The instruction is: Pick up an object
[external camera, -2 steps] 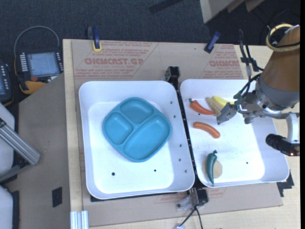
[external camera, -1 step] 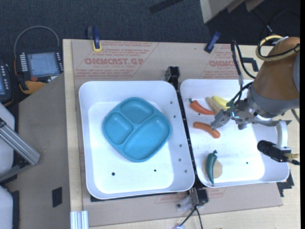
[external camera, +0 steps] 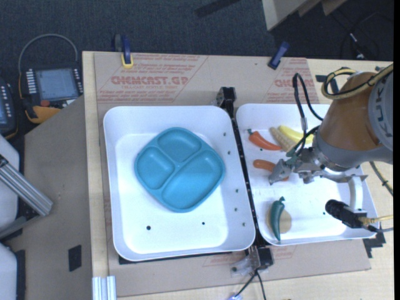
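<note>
Gripper (external camera: 282,171) low in right bin (external camera: 312,233), near its left wall; can't tell finger state. Orange carrot-like piece (external camera: 263,164) touching or just beside its tip. Red-orange pepper (external camera: 264,142) and yellow corn (external camera: 289,135) toward far edge, green pepper (external camera: 277,214) near front edge. Blue divided plate (external camera: 180,168) mid left bin (external camera: 119,186).
</note>
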